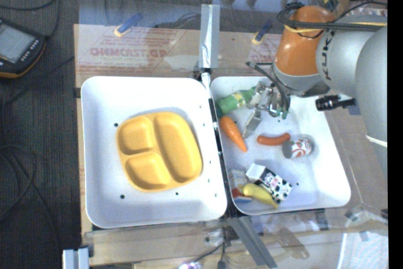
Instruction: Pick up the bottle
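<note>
The bottle (235, 100) is green with a yellowish end and lies on its side in the upper left corner of the right bin (327, 167). My gripper (254, 112) hangs just to the right of it, under the orange wrist band, and is open. One finger (250, 124) points down toward the carrot, and the other sits close to the bottle's right end. Nothing is held between the fingers.
The right bin also holds an orange carrot (233, 133), a red sausage (274, 139), a grey and red ball (298, 148), a cow-patterned carton (275, 185) and a banana (259, 194). A yellow divided tray (160, 150) lies in the left bin (101, 110).
</note>
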Available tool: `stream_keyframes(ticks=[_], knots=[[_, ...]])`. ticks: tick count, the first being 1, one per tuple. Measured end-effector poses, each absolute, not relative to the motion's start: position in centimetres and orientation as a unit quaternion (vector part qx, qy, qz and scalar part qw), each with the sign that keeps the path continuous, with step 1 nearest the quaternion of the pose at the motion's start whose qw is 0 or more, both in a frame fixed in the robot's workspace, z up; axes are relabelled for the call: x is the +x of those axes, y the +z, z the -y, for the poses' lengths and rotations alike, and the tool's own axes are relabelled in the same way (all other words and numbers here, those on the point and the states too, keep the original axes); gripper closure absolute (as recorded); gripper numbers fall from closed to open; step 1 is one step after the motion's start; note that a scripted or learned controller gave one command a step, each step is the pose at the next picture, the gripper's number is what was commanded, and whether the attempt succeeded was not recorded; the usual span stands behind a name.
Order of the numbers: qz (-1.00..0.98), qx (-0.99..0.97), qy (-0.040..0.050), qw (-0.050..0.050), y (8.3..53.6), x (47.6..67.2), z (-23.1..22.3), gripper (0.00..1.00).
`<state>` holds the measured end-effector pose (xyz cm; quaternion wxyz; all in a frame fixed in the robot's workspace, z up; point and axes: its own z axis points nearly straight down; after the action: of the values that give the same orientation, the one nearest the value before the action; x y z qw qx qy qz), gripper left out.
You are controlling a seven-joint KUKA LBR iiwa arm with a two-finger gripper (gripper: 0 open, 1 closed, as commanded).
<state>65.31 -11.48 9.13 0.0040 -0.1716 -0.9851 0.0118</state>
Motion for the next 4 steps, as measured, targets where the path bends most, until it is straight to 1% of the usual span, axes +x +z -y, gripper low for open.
stream_keyframes(ticks=[1,2,3,4], knots=[[0.999,-0.034,0.0097,0.001,9.1,65.3,12.5,0.0],[1.0,-0.009,0.0005,-0.003,18.5,66.1,8.9,0.0],[0.99,-0.138,-0.001,0.0,9.8,66.1,12.1,0.0],[0.982,-0.187,0.0041,0.001,9.3,66.1,10.8,0.0]])
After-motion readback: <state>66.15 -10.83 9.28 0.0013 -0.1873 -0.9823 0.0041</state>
